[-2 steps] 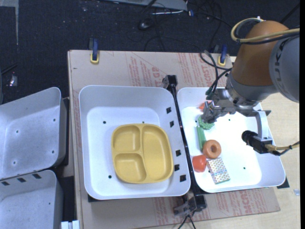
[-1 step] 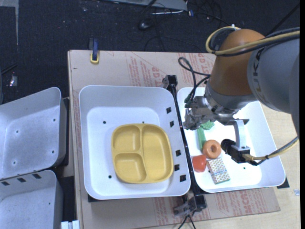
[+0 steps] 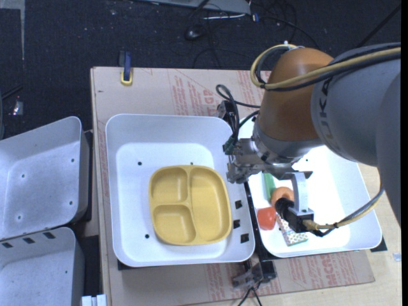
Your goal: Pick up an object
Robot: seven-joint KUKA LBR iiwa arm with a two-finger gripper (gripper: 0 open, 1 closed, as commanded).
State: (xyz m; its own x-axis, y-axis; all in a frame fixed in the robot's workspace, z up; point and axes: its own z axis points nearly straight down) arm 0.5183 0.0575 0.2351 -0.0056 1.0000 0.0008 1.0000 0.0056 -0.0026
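Observation:
My gripper point(image 3: 273, 171) hangs under the grey arm and its orange band, low over the left part of the right bin point(image 3: 357, 234). Just below it lie a green object point(image 3: 269, 185) and an orange rounded object point(image 3: 282, 195), both partly covered by the wrist. A red object point(image 3: 266, 218) sits nearer the front, close to the bin's left wall. Beside it, near the front edge, lies a small speckled pale piece point(image 3: 294, 237). The arm's bulk hides the rest of the bin's middle.
The left bin point(image 3: 127, 145) holds a yellow divided plate point(image 3: 190, 204) with three compartments. Grey trays point(image 3: 38, 171) lie off the bench at far left. A blue and yellow clamp point(image 3: 127, 69) sits on the bench's back left corner.

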